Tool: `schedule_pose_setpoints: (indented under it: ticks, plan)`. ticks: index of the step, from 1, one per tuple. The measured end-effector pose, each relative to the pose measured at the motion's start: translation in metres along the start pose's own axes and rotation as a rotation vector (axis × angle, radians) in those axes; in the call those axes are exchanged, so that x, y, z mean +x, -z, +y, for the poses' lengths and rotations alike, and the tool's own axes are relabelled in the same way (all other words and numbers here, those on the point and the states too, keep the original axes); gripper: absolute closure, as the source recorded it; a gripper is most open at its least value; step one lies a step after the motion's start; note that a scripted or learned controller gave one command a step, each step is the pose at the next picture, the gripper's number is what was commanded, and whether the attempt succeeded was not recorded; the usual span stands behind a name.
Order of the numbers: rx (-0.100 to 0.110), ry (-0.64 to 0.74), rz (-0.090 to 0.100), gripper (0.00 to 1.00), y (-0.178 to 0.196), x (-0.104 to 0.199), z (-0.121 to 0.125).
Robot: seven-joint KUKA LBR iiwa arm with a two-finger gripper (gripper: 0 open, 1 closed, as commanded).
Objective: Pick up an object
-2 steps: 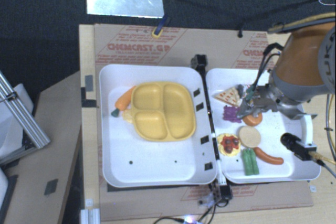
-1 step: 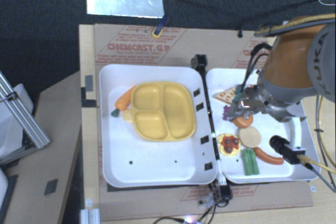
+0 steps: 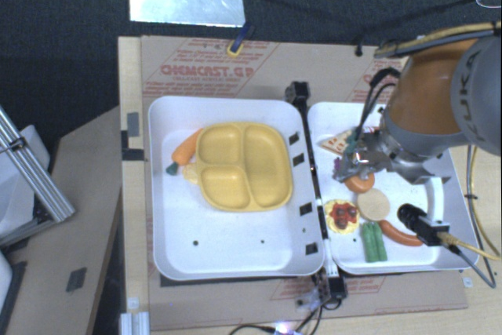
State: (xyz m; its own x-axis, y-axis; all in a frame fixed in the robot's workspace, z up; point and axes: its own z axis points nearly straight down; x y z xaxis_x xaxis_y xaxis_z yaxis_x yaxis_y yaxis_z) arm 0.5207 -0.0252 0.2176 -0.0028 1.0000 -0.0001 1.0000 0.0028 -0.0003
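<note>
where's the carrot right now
The carrot lies in the left bin, against the upper-left edge of the yellow divided plate, on the camera view's left.

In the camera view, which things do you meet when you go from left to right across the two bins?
Carrot → yellow divided plate → small pizza toy → green beans → sausage.
</note>
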Motion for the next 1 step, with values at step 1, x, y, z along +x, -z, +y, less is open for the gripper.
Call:
schedule_pose_setpoints:
  ticks: [1]
  plan:
    - [0.0, -0.002, 0.0, 1.0, -0.0035, 0.0034, -0.0078]
